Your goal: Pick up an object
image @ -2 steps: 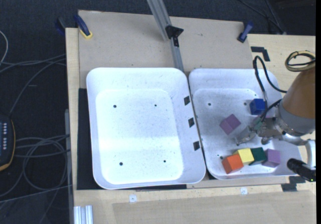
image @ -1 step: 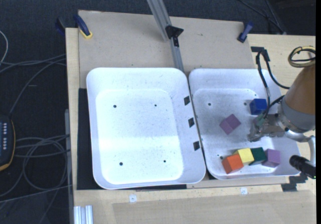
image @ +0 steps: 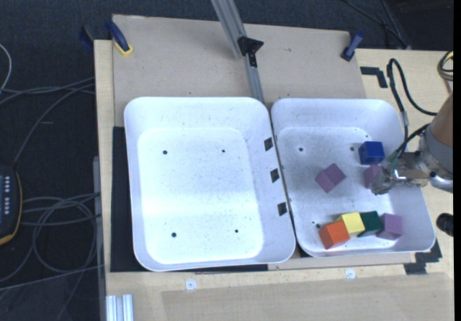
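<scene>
Two shallow white bins sit side by side on the counter [image: 216, 60], and the reason for the layout reads plainly: the right bin [image: 346, 107] carries all the loose blocks within the arm's reach from 3 o'clock, while the left bin [image: 194, 107] lies further off toward 9 o'clock. In the right bin, a blue block [image: 372, 152] sits toward 2 o'clock, a purple block [image: 330, 177] lies near the centre, and along the 5 o'clock rim an orange block [image: 333, 234], a yellow block [image: 352, 223], a green block [image: 371, 222] and a second purple block [image: 392, 224] crowd together, touching or nearly so. The pincer [image: 382, 181] has its tip low at about 3 o'clock in that bin, just below the blue block, and a small purple piece [image: 370, 177] shows right at the tip. That piece looks like the likely target, being apart from the crowded row and so easier to close on. Whether it sits between the fingertips or merely beside them I cannot tell, nor how far open the pincer is, since the metal parts blur together at this size. Judging from this, the pick is not yet proven.
</scene>
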